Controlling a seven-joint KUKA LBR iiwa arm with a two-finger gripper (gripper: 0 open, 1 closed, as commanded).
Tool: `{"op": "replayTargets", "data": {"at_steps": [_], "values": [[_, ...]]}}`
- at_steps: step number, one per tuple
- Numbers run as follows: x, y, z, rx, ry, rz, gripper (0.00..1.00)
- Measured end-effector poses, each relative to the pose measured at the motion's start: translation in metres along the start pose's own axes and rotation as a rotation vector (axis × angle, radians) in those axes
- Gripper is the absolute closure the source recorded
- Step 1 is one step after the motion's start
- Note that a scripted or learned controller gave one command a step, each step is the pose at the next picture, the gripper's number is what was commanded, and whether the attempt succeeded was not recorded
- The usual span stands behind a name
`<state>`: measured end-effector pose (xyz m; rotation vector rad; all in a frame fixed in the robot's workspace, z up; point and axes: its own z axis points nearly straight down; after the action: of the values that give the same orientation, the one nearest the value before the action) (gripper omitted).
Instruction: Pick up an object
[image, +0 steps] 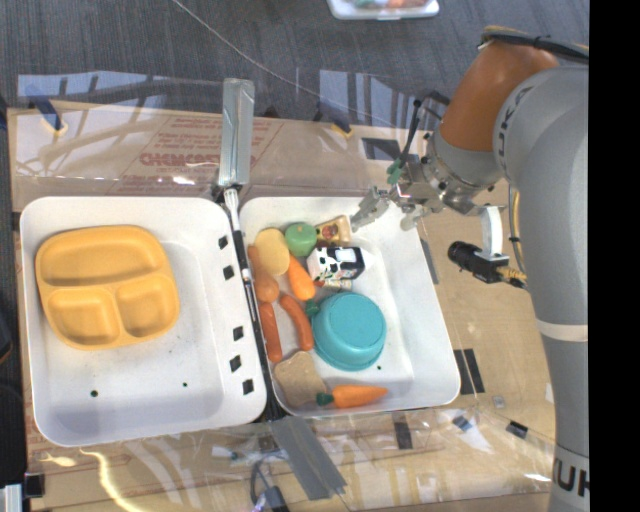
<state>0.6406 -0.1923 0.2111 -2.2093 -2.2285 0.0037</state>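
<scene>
Bench sheet (190, 150): red mirrored print, unreadable

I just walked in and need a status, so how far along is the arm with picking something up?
Nothing looks picked up yet. The end effector hovers over the far edge of the right bin, near the small box, with nothing visibly held. The teal bowl, carrots, green ball and sausages all lie in that bin. The yellow tray sits in the left bin. Grasping and lifting remain.
</scene>
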Motion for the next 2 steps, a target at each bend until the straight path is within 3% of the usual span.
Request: {"op": "replayTargets", "data": {"at_steps": [1,2], "values": [[0.025,-0.028,0.081,-0.034,0.0,0.292,0.0],[0.066,-0.095,0.116,-0.012,-0.005,-0.332,0.0]]}}
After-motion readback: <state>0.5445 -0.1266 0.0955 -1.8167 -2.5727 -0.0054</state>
